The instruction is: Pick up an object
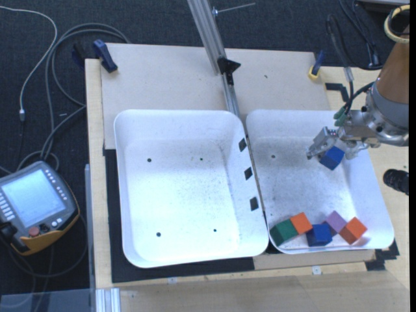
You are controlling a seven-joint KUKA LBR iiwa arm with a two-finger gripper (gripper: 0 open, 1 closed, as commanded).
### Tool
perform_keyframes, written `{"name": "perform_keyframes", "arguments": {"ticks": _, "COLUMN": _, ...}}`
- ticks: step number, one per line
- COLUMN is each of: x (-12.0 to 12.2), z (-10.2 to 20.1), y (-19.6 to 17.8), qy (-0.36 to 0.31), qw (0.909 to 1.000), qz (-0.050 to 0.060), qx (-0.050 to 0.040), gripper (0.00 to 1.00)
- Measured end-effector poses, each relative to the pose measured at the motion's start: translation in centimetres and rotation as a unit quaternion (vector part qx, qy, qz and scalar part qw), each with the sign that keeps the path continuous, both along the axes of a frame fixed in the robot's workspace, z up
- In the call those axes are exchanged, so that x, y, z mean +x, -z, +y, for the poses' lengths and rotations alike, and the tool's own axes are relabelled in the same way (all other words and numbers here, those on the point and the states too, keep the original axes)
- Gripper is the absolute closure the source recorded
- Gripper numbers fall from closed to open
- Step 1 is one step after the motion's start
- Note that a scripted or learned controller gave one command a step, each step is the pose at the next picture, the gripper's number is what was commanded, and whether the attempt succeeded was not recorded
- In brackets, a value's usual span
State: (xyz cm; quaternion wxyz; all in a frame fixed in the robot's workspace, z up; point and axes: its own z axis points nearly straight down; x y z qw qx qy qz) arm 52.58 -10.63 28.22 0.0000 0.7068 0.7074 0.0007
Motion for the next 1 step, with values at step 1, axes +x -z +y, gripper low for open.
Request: {"name": "perform_keyframes", "arguments": {"ticks": 1, "x": 0.42, "z": -8.55, "y": 0.19, "qy": 0.004, "qw": 1.0000, "qz": -0.001, "qx": -0.0029, "gripper": 0.00}}
